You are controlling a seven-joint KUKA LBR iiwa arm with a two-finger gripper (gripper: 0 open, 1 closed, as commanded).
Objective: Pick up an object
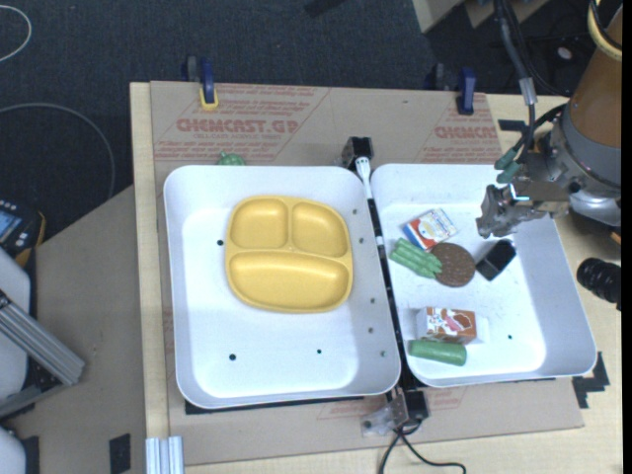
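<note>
My gripper [493, 221] hangs over the upper right part of the right bin [553, 309], just above a small black block [496, 259]. Left of the block lie a brown round disc [455, 265] and a green leafy piece [414, 259] touching it. A red, white and blue packet [430, 229] sits a little farther back. Near the bin's front lie a red and white packet [450, 324] and a green cylinder [437, 353] right below it. Nothing shows in the gripper's hold.
The left bin [197, 314] holds a yellow divided plate [289, 253]. A black and white ridge [375, 255] separates the two bins. Blue clamps [206, 75] [466, 92] pin the board at the back. Cables run behind the arm at top right.
</note>
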